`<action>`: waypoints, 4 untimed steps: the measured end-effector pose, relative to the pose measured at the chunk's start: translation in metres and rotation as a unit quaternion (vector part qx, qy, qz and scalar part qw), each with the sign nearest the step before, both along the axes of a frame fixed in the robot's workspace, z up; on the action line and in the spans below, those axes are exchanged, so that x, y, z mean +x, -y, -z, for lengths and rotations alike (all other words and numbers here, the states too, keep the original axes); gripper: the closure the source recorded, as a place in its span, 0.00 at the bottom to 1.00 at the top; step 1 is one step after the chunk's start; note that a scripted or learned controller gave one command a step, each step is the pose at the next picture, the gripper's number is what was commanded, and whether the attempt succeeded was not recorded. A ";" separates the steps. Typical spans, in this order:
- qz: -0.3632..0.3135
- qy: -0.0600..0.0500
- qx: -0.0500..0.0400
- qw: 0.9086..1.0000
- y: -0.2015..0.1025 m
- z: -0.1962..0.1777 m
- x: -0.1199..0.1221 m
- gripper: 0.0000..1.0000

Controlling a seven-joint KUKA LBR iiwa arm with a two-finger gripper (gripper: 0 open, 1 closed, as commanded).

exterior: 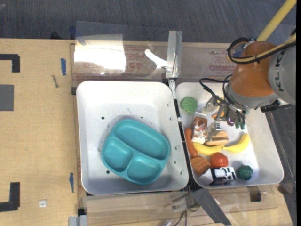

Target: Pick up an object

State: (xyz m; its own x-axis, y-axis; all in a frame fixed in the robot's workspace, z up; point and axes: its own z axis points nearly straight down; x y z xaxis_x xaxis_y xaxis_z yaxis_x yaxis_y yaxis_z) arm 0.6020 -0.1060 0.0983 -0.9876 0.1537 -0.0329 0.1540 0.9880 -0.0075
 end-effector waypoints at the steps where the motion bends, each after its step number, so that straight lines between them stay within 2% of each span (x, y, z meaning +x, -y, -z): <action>1: 0.070 -0.004 0.004 0.998 0.006 0.001 0.000 0.00; 2: 0.072 -0.003 0.006 0.997 -0.009 0.004 -0.019 0.00; 3: 0.061 -0.010 0.007 0.998 -0.001 0.010 -0.061 0.00; 4: 0.107 0.023 0.007 0.994 0.006 -0.002 -0.100 0.00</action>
